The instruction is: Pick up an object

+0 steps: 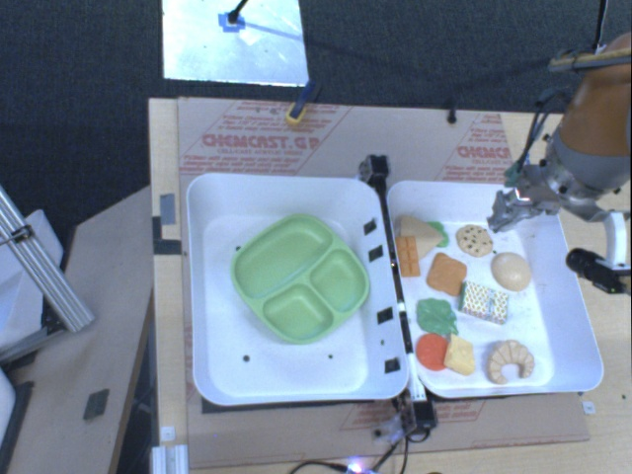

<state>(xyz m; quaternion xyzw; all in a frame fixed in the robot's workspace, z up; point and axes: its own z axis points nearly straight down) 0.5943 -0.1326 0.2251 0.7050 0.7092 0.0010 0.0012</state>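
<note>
The right bin [568, 304] holds several toy foods: a sandwich wedge [421, 232], a chocolate-chip cookie [475, 240], an egg [511, 271], an orange cracker [446, 274], a wrapped block [485, 302], a green leaf [435, 315], a tomato [432, 352], a cheese piece [459, 355] and a croissant [510, 360]. My gripper [507, 210] hangs over the bin's far edge, just up and right of the cookie. Nothing shows between its tips.
The left bin [212, 265] carries a green divided plate [300, 278]. A black-clipped divider [387, 265] runs between the bins. An orange strip [407, 256] lies against the right bin's left wall. A yellow clip [295, 116] sits on the cardboard behind.
</note>
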